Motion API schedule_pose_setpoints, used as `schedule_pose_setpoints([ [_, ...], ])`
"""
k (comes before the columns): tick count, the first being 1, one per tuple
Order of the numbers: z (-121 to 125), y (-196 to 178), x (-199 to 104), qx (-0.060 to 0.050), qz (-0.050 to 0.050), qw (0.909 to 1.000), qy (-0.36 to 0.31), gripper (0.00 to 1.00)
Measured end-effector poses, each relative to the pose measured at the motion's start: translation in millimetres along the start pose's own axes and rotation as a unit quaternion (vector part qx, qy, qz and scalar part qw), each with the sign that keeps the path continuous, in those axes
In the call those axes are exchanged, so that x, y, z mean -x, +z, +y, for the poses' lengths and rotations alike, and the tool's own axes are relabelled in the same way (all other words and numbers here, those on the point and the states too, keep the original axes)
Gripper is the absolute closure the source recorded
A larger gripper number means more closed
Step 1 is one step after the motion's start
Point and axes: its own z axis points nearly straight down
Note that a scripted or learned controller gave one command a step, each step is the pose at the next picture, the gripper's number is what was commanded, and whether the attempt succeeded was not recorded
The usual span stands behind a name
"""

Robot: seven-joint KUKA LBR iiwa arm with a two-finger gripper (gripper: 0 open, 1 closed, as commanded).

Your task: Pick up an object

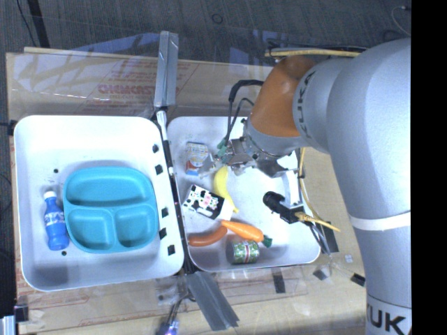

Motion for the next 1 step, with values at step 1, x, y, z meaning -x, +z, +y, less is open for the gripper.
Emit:
schedule_pose_setpoints([
  [1, -18.2, 39.0, 28.1, 0.0, 0.001, 0.9995, -0.031, 0.0],
])
